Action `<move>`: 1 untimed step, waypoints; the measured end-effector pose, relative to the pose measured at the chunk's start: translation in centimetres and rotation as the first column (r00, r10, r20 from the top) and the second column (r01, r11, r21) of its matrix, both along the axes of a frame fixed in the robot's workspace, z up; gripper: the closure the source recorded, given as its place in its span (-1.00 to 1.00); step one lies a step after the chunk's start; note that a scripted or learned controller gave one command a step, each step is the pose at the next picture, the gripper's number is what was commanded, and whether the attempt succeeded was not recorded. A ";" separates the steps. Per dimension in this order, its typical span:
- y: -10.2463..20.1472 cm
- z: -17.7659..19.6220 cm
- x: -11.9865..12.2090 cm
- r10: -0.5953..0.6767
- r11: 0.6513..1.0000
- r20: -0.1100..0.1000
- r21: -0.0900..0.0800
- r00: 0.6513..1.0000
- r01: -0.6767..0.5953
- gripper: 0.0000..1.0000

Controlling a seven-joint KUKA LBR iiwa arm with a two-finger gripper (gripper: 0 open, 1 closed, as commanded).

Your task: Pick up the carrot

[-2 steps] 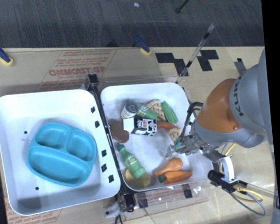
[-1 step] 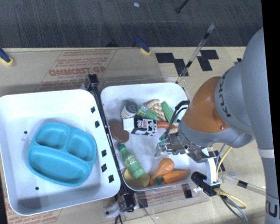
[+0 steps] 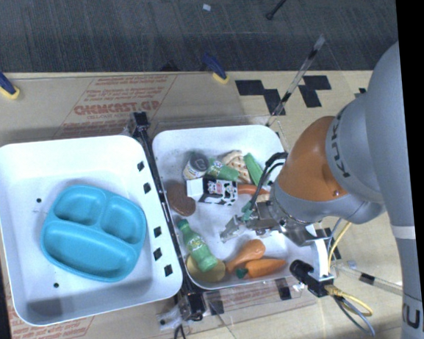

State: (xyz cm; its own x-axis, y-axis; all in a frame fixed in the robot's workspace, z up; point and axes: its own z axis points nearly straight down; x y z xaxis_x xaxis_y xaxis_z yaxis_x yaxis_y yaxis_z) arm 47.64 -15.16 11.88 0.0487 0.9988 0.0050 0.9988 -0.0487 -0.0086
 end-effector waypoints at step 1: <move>-3.3 -2.7 0.0 0.199 0.980 -0.001 0.004 0.980 -0.199 -1.00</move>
